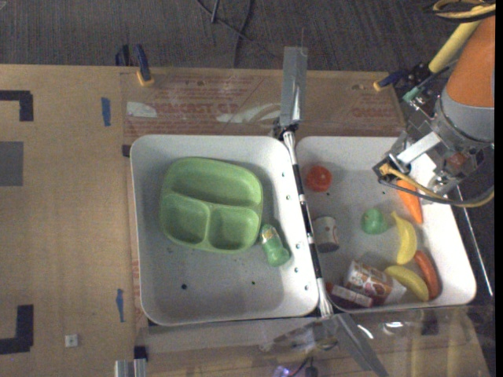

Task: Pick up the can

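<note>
Can lies on its side at front of right bin, beside bananas; prob. light, stiff, slippery, so grip across round body w/ end effector, whose opening I cannot tell.

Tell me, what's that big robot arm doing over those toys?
The arm is meant to pick up the can, the small grey one standing by the left wall of the right bin. Its gripper hangs over that bin's far right side, near a carrot, well away from the can. Nothing shows between its fingers. Bananas, a red ball and a food packet also lie in that bin. The left bin holds a green tray and a little green bottle.
</note>
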### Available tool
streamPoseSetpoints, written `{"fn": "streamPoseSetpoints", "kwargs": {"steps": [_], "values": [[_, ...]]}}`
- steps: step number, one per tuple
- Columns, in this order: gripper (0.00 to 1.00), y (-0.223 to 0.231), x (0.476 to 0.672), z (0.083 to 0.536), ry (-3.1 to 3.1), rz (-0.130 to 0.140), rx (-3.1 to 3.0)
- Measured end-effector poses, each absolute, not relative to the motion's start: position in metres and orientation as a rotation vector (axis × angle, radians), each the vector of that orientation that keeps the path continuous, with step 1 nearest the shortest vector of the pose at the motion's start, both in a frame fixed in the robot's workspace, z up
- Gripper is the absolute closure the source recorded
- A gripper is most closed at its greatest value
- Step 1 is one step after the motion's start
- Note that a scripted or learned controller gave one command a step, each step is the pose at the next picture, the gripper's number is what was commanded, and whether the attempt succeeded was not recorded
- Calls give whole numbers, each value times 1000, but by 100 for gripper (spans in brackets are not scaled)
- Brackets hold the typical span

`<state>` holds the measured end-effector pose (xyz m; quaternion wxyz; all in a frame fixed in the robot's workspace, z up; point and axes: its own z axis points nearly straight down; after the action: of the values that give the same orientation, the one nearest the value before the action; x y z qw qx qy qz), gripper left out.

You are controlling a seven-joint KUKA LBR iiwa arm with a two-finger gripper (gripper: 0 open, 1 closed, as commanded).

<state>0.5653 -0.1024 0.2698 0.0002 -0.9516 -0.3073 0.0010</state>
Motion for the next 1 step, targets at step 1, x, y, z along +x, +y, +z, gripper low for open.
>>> {"fn": "streamPoseSetpoints", "kwargs": {"steps": [1], "values": [[0,-51,557,192,-759,8,-3045]]}}
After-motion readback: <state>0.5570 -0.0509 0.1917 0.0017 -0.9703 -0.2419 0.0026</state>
